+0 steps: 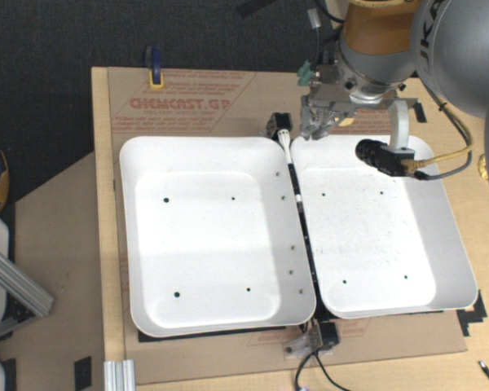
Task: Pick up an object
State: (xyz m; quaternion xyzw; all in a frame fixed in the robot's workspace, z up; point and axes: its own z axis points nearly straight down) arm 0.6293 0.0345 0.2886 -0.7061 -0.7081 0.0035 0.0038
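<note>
My gripper (319,126) hangs over the far left corner of the right bin (440,243), close to the divide between the two bins. The grey arm with its orange band (376,31) comes down to it from the upper right. Nothing shows in the gripper. The left bin (138,218) lies beside it, with its white floor in plain sight. A black fitting (381,155) with a yellow cable (450,160) sits just right of the gripper, over the right bin's far edge.
Both bins rest on a brown board (187,100) with red lettering. A blue and yellow clamp (155,65) stands at the board's far edge. A small black block (277,125) sits at the far end of the gap between the bins. Cables (314,353) trail off the near edge.
</note>
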